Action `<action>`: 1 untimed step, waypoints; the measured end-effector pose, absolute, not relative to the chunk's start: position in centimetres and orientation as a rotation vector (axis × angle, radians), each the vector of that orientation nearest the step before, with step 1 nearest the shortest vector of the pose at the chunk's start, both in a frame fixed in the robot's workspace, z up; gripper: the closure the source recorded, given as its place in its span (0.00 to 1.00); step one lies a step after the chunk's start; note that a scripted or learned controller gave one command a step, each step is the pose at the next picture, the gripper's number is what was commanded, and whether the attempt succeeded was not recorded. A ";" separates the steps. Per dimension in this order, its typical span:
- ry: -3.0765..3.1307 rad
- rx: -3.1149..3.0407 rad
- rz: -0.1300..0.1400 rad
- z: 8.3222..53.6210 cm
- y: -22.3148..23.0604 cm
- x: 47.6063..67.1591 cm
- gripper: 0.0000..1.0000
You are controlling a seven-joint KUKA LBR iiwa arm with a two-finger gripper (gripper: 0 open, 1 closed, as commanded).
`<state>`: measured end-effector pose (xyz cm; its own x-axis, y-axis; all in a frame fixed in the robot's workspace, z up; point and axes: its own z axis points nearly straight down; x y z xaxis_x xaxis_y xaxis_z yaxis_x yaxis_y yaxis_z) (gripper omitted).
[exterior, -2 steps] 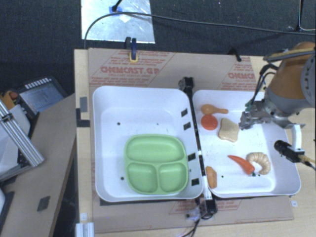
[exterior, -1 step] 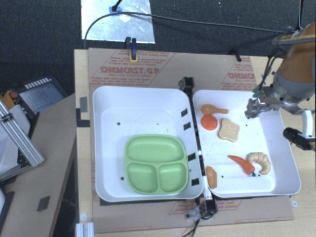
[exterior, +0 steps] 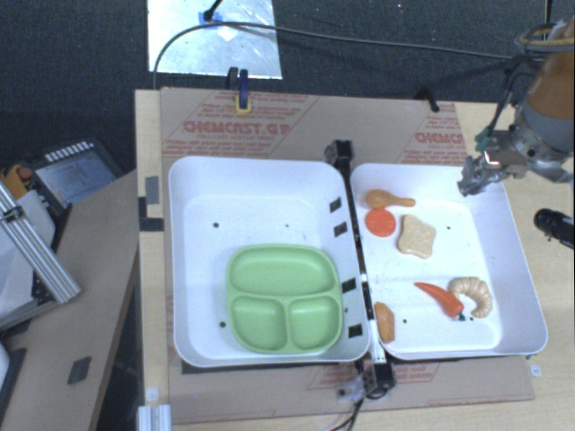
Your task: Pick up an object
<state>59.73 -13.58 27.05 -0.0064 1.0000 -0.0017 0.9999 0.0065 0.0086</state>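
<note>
The grey arm with its orange band leans in from the right, wrist angled down, gripper [exterior: 473, 183] poised over the far right corner of the right white bin [exterior: 517, 241]; how it's set, I can't tell. Below it lie an orange drumstick-shaped toy [exterior: 388, 200], a red disc [exterior: 381, 224], a tan bread slice [exterior: 417, 238], a red chili pepper [exterior: 440, 297] touching a pale shrimp [exterior: 474, 294]. A green divided plate [exterior: 284, 296] sits in the left bin [exterior: 207, 196].

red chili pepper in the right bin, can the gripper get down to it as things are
Probably yes: the red chili pepper lies uncovered, though the shrimp touches its tip. The gripper hovers over the same bin's far corner.
</note>
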 end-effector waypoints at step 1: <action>2.231 2.212 0.002 25.8 -8.6 58.9 1.00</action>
<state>58.90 -8.63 25.75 -0.0086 1.0000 0.0013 1.0000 0.0086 0.0010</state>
